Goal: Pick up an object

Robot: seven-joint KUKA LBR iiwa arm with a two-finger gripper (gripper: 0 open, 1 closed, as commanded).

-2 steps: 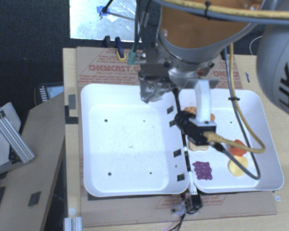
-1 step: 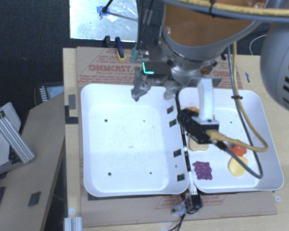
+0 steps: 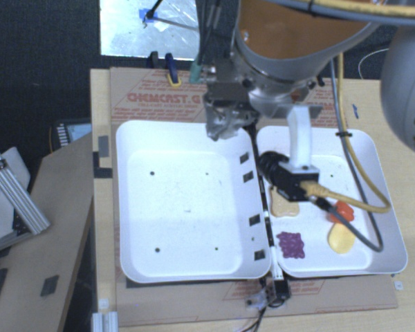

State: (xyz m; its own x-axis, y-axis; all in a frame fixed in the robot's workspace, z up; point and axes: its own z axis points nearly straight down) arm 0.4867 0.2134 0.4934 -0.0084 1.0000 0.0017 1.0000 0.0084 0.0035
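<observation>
Nearest me in the right bin [image 3: 368, 155] lay a purple cluster [image 3: 290, 244] and a yellow piece [image 3: 341, 238], with an orange piece [image 3: 344, 212] and a tan slab [image 3: 285, 207] behind them. Farther back, the gripper [image 3: 225, 124] hung above the bins' divider. I couldn't tell its grip.

Left bin [image 3: 187, 206]: white, a few small dark specks.
Right bin [image 3: 318, 260]: white.
Pieces: purple piece [image 3: 291, 245], bumpy pattern; yellow piece [image 3: 341, 239]; orange-red piece [image 3: 344, 213]; pale cream piece [image 3: 285, 207].
Cardboard sheet [image 3: 159, 97]: tan, red lettering.
Arm [image 3: 297, 19]: grey, orange band.
</observation>
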